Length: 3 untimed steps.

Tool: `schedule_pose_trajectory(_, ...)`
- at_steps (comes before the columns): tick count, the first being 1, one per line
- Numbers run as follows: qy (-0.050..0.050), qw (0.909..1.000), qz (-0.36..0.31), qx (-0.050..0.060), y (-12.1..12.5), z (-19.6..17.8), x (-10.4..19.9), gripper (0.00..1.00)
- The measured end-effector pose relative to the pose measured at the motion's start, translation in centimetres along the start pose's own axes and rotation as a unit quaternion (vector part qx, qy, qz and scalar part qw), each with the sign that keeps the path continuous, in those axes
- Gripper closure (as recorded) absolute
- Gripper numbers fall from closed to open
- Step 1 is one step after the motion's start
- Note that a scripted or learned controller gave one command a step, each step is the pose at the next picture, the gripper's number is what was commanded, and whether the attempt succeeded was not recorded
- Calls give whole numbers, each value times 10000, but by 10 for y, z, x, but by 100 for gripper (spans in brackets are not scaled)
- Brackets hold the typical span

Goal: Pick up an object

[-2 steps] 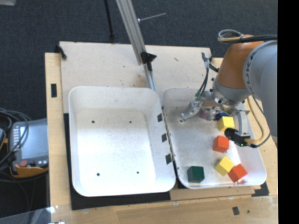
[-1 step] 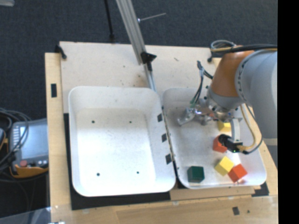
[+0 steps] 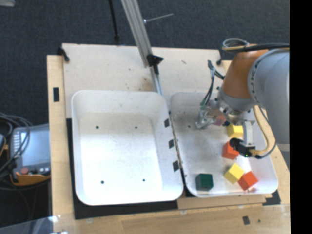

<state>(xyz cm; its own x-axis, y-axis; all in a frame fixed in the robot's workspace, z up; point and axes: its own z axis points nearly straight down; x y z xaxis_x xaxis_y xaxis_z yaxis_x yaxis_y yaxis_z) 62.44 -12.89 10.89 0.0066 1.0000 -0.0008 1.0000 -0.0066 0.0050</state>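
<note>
My gripper [image 3: 207,119] hangs low over the upper middle of the right bin [image 3: 192,145], under the grey arm with the orange band. A small pinkish object [image 3: 220,117] shows close beside the fingers, but I cannot make out if it is gripped. Near the wrist lies a yellow block [image 3: 235,129]. Below it lies an orange-red block [image 3: 229,151]. Toward the bin's front right corner sit another yellow block [image 3: 234,172] and an orange block [image 3: 248,180]. A dark green block [image 3: 204,181] rests at the front edge.
The left bin [image 3: 122,145] lies beside the right one, their rims meeting in the middle. A slanted metal pole [image 3: 139,30] rises from behind the bins. Cables [image 3: 261,135] loop down from the wrist over the right bin's right side.
</note>
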Motion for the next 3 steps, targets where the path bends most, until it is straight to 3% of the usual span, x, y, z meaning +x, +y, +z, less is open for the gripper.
schedule_pose_trajectory(2,-6,10000,3,-16,-8,-108,-6,100)
schedule_pose_trajectory(3,3,10000,-16,9,-7,-119,-7,100)
